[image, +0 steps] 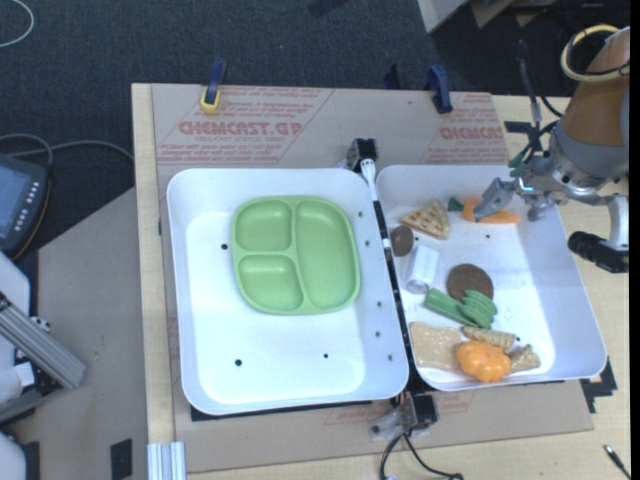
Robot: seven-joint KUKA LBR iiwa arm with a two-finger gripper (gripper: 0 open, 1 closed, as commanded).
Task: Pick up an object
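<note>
Pale green three-compartment plastic plate (296, 255) lies flat in shallow white bin (200, 368), well to view-left of the pincer (497, 201). Yellow clamp (211, 97) and blue clamp (438, 88) grip brown board (300, 123) beyond it.

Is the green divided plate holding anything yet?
Empty: the green divided plate in the left bin shows three bare compartments.

Even, bright overhead lighting — the two white bins (200, 368) verge on overexposure, with mild glare on the green plate (297, 253). Shadows are soft and short (faintest beneath the bin rims). Focus is moderate; fine detail is grainy — the dark floor (150, 18) is underexposed.
</note>
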